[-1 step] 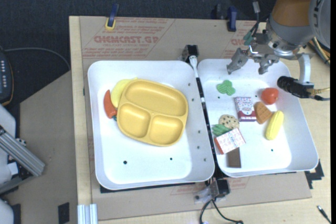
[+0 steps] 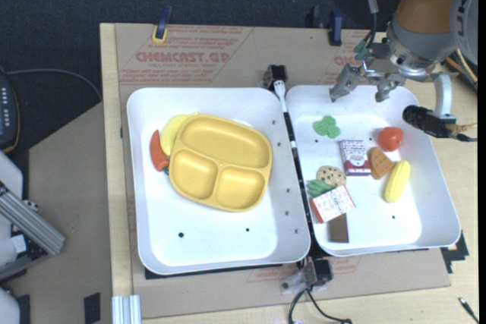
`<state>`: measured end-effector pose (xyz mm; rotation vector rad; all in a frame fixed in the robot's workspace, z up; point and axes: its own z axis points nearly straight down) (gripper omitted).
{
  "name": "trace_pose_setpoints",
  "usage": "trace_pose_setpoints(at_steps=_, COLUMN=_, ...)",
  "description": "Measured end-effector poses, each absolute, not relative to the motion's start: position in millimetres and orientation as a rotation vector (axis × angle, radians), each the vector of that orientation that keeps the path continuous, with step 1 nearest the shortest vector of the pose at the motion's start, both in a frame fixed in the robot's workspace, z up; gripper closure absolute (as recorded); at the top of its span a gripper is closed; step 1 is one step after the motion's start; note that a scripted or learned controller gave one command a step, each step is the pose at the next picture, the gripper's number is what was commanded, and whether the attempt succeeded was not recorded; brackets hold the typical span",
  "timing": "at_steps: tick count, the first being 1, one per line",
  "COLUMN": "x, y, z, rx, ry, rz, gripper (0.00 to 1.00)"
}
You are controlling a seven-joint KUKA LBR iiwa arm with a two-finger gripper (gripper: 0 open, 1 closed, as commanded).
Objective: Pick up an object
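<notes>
My gripper (image 2: pixel 360 89) hangs open over the back edge of the right bin (image 2: pixel 437 228), with nothing between its fingers. Just in front of it and slightly left lies a green leafy toy (image 2: pixel 328 127). Further forward in the same bin are a red tomato (image 2: pixel 390 138), a small red and white carton (image 2: pixel 354 157), a brown bread piece (image 2: pixel 379 162), a yellow banana-like piece (image 2: pixel 396 180), a cookie (image 2: pixel 329 175), a red and white packet (image 2: pixel 332 203) and a dark brown bar (image 2: pixel 338 228).
The left bin (image 2: pixel 144 209) holds a yellow divided tray (image 2: pixel 220 162) lying over a red piece (image 2: pixel 158 151) and a yellow piece (image 2: pixel 175 130). A black divider (image 2: pixel 288 134) runs between the bins. A black cylinder (image 2: pixel 425 120) juts in over the right bin's far right edge.
</notes>
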<state>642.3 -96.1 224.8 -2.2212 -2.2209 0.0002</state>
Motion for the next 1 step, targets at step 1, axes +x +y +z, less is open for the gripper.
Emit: trace_pose_setpoints(at_steps=1, x=642.7, y=-105.1, z=167.3, rx=-2.219, ry=-2.216, rz=0.007, gripper=0.0)
